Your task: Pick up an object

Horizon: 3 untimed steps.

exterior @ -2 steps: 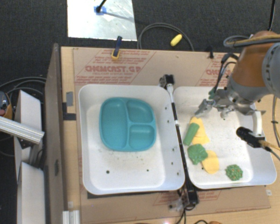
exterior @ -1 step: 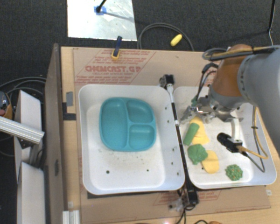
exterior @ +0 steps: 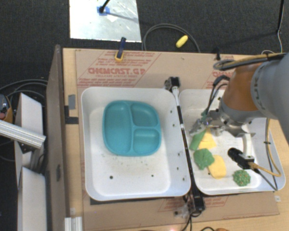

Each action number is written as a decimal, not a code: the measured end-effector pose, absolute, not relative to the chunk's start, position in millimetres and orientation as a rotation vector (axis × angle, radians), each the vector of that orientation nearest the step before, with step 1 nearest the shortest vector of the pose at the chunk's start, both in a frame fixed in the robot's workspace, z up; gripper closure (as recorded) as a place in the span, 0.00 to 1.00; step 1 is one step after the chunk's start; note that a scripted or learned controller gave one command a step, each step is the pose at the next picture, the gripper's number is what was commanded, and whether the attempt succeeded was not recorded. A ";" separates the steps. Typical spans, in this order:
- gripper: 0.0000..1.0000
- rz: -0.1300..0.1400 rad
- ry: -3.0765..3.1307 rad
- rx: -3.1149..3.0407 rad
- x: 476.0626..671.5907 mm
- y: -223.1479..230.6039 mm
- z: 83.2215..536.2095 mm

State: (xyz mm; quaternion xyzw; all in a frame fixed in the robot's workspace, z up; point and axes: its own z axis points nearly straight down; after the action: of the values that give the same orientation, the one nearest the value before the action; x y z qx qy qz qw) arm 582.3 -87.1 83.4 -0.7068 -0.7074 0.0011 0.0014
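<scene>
Presently we hang our gripper point(exterior: 202, 126) low in the right bin point(exterior: 192, 100), just above the green and yellow toy pieces point(exterior: 203, 141) beside the bins' divider, presumably lining up a grasp; whether it is open, we cannot tell.

Mounted above the tabletop point(exterior: 135, 64), fixed, looking down at a slant toward 12 o'clock. Far enough back to take in both white bins whole: left bin point(exterior: 94, 143) around 9 o'clock, right bin point(exterior: 274, 174) around 4 o'clock. Grey arm point(exterior: 274, 81) entering from 3 o'clock. Dark floor point(exterior: 29, 28) beyond the far edge.
</scene>
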 end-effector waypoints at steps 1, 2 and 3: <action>1.00 -0.006 -2.228 -2.222 586.1 -86.9 96.7; 1.00 -0.009 -2.229 -2.224 565.3 -86.7 186.4; 1.00 -0.002 -2.221 -2.233 520.8 -146.7 245.7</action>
State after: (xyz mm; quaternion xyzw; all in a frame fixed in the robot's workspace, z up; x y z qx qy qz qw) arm 520.8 -146.7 245.7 -0.7090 -0.7052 -0.0008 -0.0040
